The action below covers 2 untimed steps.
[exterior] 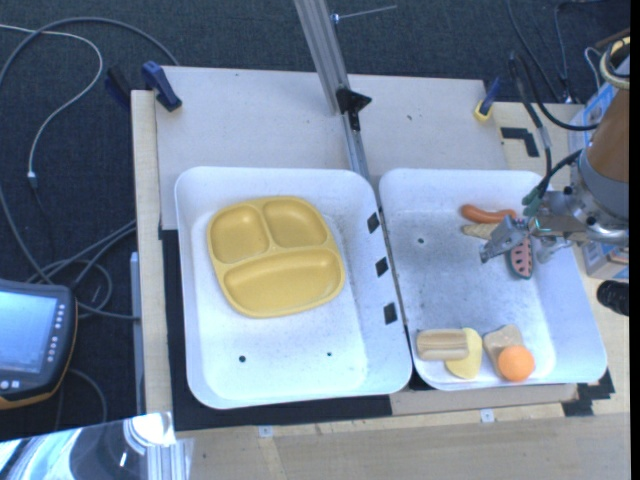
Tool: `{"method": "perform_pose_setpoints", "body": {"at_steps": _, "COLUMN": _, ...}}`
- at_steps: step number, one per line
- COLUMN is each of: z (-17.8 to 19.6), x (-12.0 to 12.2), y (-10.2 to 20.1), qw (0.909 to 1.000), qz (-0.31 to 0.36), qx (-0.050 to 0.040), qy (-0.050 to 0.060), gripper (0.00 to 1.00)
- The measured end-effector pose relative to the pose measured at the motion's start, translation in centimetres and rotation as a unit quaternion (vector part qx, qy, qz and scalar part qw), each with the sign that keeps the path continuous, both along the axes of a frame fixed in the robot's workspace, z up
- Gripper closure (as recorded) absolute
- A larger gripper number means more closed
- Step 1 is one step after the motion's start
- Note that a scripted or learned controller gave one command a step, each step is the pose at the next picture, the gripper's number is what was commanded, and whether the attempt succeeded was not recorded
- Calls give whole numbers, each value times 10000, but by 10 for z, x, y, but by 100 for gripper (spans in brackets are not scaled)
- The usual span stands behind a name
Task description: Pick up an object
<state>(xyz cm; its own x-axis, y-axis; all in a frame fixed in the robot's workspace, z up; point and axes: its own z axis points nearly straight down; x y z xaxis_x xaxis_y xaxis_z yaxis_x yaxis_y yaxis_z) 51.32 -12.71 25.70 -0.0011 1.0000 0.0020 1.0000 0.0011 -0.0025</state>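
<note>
Near-edge toys at 5 o'clock of right bin (pixel 560 298): bread slice (pixel 441 344), cheese wedge (pixel 464 364), orange ball (pixel 516 363) | gripper (pixel 512 240) at 2 o'clock, over watermelon slice (pixel 522 258), grip state unclear | slice likely light, rigid, slick; pinch across flat faces

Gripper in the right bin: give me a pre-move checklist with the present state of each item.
1. Gripper is over the right bin: ok, near its upper right part.
2. A target lies close by: ok, the watermelon slice and the sausage sit beside it.
3. An object is secured for lifting: cannot tell.
4. Near-edge pile is out of the way: ok, the orange ball, yellow piece and tan block sit apart.
5. Yellow divided plate is out of the path: ok, in the left bin.
</note>
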Motion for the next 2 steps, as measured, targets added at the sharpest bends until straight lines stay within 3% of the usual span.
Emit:
{"method": "perform_pose_setpoints", "body": {"at_steps": 1, "z": 0, "x": 0, "y": 0, "qw": 10000, "qz": -3, "qx": -1, "qy": -3, "gripper": 0}}
{"method": "perform_pose_setpoints", "body": {"at_steps": 2, "z": -43, "x": -3, "y": -3, "qw": 10000, "qz": -8, "qx": 3, "qy": 21, "gripper": 0}}
